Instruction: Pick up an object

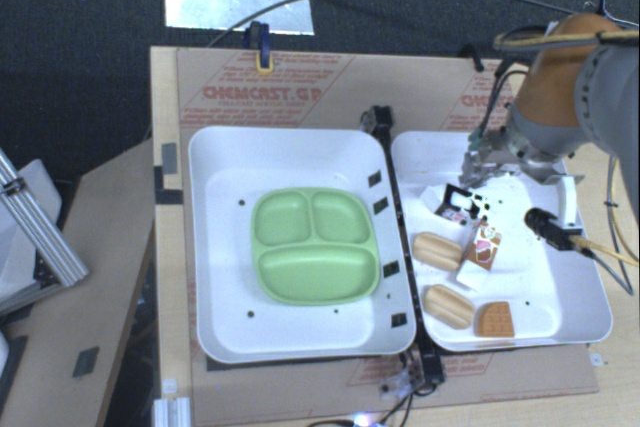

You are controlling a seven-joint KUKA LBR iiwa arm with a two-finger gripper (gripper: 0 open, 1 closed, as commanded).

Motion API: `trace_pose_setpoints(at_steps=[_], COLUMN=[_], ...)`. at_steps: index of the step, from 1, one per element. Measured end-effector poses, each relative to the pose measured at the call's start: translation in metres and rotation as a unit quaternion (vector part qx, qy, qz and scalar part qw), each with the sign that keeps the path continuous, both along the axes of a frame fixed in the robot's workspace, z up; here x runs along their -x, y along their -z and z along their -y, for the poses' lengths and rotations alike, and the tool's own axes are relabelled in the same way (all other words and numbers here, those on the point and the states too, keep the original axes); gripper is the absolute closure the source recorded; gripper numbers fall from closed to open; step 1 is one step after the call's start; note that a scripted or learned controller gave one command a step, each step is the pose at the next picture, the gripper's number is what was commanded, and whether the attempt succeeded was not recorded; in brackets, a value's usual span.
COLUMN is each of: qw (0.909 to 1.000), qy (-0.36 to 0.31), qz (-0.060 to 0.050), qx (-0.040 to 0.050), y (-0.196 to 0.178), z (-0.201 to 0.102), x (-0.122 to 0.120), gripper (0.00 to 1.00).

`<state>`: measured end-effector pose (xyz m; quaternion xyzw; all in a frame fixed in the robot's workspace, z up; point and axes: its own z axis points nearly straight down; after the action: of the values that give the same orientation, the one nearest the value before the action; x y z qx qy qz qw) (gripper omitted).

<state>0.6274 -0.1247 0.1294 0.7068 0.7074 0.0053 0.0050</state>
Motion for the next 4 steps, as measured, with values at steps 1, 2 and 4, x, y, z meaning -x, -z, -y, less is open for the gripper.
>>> trace_pose_setpoints(at_steps=[1,2,4], qw=[1.0000,1.0000,1.0000], qy=[-0.002,-0.002,-0.004], qz=[-0.005,-0.004,-0.007], qx=[0.0005,0.0007,-0.0007], y=[-0.051,-0.101,-0.090], z=[-0.010,-0.010,-0.119], x=[0.001,-0.001,-0.002], gripper=[1.00,1.00,1.00])
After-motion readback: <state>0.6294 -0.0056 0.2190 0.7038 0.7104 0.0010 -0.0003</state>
